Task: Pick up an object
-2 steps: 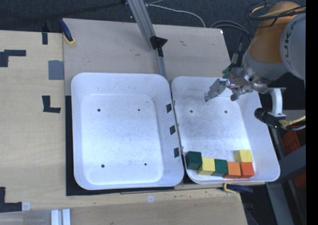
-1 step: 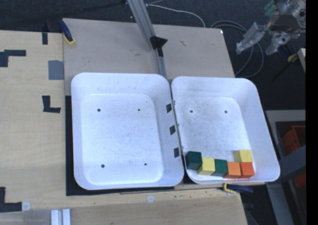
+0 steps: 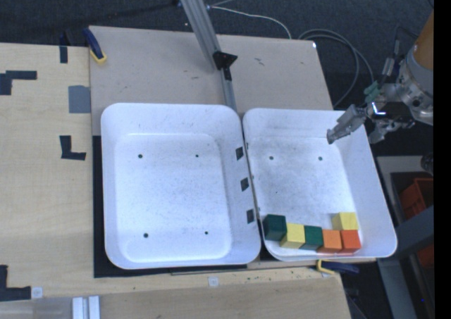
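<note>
I see gripper [image 3: 345, 127] over right bin's [image 3: 373, 191] far right rim | fingers: I cannot tell how far apart, nothing seen between them | blocks [image 3: 313, 233] clustered along right bin's near edge, well apart from gripper

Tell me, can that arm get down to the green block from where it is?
Probably yes. The gripper hangs over the far right rim of the right bin, and the green block sits at the near edge with nothing above it. The yellow block touching it may crowd one side.
</note>
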